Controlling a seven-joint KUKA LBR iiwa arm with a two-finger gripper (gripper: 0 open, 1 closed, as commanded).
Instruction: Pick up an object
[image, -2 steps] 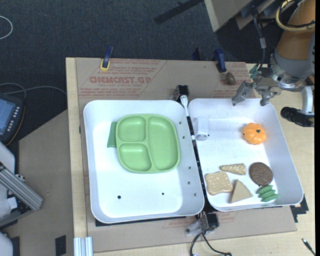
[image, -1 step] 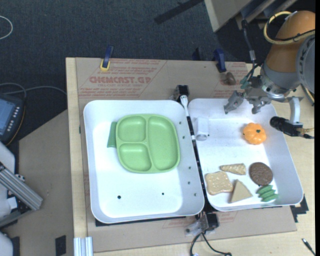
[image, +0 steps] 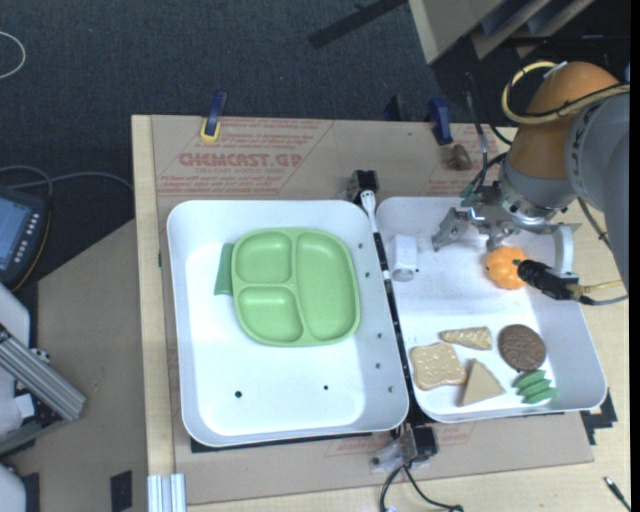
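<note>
1. Found the gripper (image: 487, 232) low over the far half of the right bin (image: 455, 300), at the end of the grey arm with the orange band, which reached in from the right.
2. Could not tell from this slanted view whether the pincer was spread, pressed together or pinching anything.
3. Spotted a small orange fruit (image: 503, 270) on the floor of that bin, just beside the gripper on its near side and toward the right wall. Could not tell whether the two were touching or apart.
4. Noted a small pale object (image: 403, 258) by the same bin's left wall, well apart from the orange fruit.
5. Counted five food pieces grouped in the near end of the right bin:
   - a flat cracker (image: 467, 338);
   - a bread slice (image: 437, 365) below and left of the cracker;
   - a tan wedge (image: 482, 383) just beside the bread slice;
   - a round brown cookie (image: 522, 347) right of the cracker;
   - a green pod (image: 533, 387) near the corner, just below the cookie.
6. Saw a green divided plate (image: 295, 285) lying flat in the left bin (image: 280, 395), toward its far half. Made out three compartments and a darker green strip (image: 222, 270) at its left edge.
7. Saw both bins side by side, their inner walls close together, on a cardboard sheet (image: 300, 160) with red print.
8. Noted a blue-and-yellow clamp (image: 212, 120) and a blue clamp (image: 438, 118) at the sheet's far edge.
</note>
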